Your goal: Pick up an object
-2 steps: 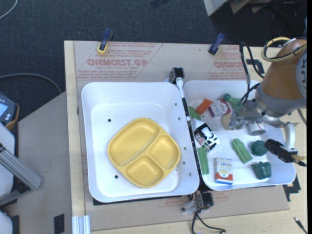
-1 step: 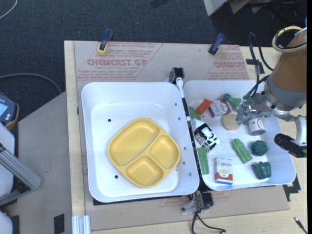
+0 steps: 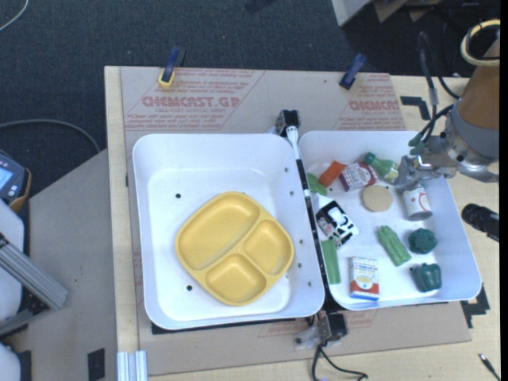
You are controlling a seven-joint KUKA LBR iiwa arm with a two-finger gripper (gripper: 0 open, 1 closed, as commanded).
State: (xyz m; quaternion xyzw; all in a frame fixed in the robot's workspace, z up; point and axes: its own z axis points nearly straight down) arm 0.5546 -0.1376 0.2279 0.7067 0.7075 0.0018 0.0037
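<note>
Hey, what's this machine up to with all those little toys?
A robot arm reaches in from the right, its gripper low over the right bin, close to a small silver can and a tan round piece. That bin also holds toy food, such as a green pepper and a small carton. Its job is to pick something up; nothing looks lifted yet. The left bin holds a yellow divided plate.

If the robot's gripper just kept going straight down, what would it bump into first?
Probably the small can, which sits right under the gripper in the right bin. The round tan disc lies just beside it. Height is hard to judge from this slanted view.
</note>
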